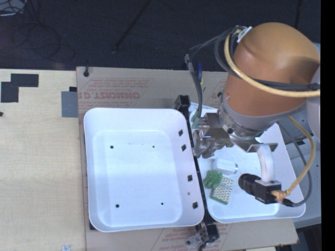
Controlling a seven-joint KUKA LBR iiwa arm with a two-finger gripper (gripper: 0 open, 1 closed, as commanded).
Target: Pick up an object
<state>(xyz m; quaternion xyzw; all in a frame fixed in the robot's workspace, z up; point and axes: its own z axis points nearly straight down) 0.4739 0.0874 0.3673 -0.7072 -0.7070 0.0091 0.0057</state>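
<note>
Jaws: I cannot tell their state; the gripper [205, 140] sits low at the right bin's [285, 163] left wall, centre-right of frame.
Objects: a green piece [213, 179], a mesh pad [223, 191] and a white block [227, 166] just below, I judge them within reach.
Left bin [99, 140]: beside.

A green leafy toy [212, 179] lies flat in the right bin [285, 192], near its left wall, touching a green-dotted card [223, 192]. A small white block [226, 166] lies just above them.
</note>
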